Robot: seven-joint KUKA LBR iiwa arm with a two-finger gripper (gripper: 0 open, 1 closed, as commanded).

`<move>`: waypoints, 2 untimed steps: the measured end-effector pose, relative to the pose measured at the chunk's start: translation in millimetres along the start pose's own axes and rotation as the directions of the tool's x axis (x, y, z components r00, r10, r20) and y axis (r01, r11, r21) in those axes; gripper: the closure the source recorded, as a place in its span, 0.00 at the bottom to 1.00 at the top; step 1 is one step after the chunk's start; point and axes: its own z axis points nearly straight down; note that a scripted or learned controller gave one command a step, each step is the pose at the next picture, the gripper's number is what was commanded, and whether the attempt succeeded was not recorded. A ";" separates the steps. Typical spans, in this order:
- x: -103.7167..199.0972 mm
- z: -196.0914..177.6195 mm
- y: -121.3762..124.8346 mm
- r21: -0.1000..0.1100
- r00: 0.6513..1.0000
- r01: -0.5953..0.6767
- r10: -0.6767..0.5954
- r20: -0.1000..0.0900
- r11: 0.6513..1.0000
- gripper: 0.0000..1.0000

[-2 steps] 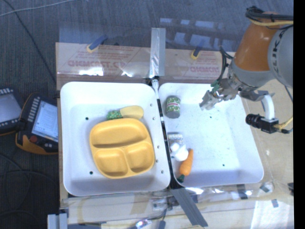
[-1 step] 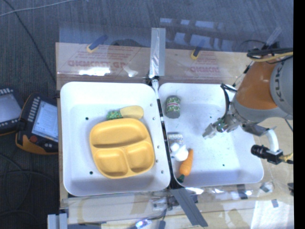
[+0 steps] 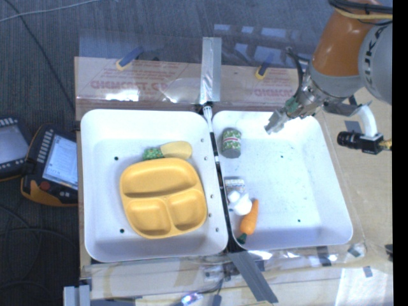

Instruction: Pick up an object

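Here, jaws probably slightly apart, gripping nothing — small and blurry; gripper [image 3: 275, 123] over right bin's [image 3: 331, 190] far edge.
Can [image 3: 231, 142], white item [image 3: 239, 201], carrot [image 3: 249, 217] along that bin's left wall; yellow tray [image 3: 164, 195] in left bin [image 3: 102, 171].

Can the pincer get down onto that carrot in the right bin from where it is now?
Probably yes. The carrot lies uncovered near the right bin's left wall, touching a small white object. The pincer hangs over the bin's far edge with bare floor between; the wall may crowd it.
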 end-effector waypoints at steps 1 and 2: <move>38.9 -1.6 53.4 0.002 0.986 0.164 -0.164 0.000 0.986 1.00; 39.0 -11.1 54.2 0.000 0.986 0.165 -0.165 0.002 0.986 1.00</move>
